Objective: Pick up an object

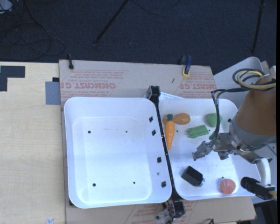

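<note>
Reaching in over the right-hand bin [233, 107], the arm's gripper [204, 151] hangs low above the white floor with nothing visible between its fingers; whether they stand wide or narrow cannot be made out at this slant.

Nearest to it is the black block [192, 176], lying just below and a little to the left of the fingertips, apart from them. Its long axis runs on a diagonal, from upper left down to lower right, so a grasp across its short side would call for the fingers to line up along the opposite diagonal.

Just above the gripper lies the green pod-shaped piece [197, 131], its long axis close to level and tilted slightly upward to the right. Beyond that, farther up, sit the rounded green piece [211, 120] and the orange lump [180, 119].

Well to the gripper's left, hard by the divider between the bins, lies the toy carrot [169, 132], its long axis nearly vertical in the view, green top uppermost and tip pointing down.

Below and to the gripper's right rests the pink ball [227, 186], near the bin's lower edge.

Judged from this, the black block is the likeliest target, needing a short move down and left.
</note>
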Controlling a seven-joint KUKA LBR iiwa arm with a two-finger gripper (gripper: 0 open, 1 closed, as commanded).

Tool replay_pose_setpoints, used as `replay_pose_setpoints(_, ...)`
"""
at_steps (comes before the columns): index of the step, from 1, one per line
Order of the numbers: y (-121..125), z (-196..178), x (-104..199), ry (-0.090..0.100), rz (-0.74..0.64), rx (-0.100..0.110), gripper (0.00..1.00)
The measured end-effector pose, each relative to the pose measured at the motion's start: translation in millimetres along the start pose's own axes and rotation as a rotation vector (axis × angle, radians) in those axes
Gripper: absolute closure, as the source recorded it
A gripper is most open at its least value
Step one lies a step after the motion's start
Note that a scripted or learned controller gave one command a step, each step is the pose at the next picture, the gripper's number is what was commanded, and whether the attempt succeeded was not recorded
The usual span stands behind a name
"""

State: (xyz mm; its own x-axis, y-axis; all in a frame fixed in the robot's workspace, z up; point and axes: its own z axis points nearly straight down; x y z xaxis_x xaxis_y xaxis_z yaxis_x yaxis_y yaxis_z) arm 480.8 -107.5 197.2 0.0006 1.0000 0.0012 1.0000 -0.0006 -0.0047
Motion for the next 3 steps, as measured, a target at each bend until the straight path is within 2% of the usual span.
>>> replay_pose_setpoints(1,10,-114,56,0.001,-0.007,-0.014,0.00)
replay_pose_setpoints(2,103,-269,41,-0.005,-0.004,-0.024,0.00)
replay_pose_setpoints(3,117,-294,172,0.002,-0.015,-0.005,0.00)
